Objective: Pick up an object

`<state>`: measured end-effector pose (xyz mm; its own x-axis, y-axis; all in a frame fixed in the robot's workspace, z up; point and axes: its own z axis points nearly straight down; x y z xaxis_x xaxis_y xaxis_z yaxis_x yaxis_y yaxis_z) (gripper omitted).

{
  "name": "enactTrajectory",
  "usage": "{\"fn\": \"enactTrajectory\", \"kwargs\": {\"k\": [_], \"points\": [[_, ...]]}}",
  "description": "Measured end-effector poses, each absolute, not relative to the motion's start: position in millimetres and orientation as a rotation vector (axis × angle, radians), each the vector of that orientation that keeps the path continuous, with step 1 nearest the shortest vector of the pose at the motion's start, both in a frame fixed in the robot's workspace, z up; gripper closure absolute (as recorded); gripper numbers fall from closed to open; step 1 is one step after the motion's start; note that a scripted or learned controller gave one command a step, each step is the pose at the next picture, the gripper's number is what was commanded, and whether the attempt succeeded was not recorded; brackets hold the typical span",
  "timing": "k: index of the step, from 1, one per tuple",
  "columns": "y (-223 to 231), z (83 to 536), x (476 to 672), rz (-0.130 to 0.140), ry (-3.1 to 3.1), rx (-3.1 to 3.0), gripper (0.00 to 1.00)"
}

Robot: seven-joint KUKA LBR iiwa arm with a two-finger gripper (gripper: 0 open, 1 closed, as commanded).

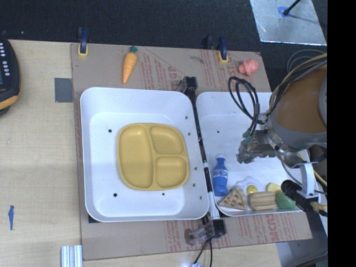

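My gripper hangs over the middle of the right bin, above bare white floor. Nothing shows between its dark fingers. Below it, along the bin's near edge, lie a small blue bottle, a pizza slice, a small yellow piece, a tan bread-like roll and a green item. The blue bottle is down and to the left of the gripper, apart from it.
The left bin holds a yellow divided plate. A toy carrot and a pink toy lie on the cardboard behind the bins. A black cable loops over the right bin's far part. A dark device sits at far left.
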<state>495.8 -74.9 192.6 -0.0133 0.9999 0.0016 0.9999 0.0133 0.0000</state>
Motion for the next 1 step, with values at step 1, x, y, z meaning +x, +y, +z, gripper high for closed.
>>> {"fn": "enactTrajectory", "kwargs": {"k": [1], "points": [[-16.9, 191.1, 474.7, 0.005, -2.229, -2.205, 1.0]]}}
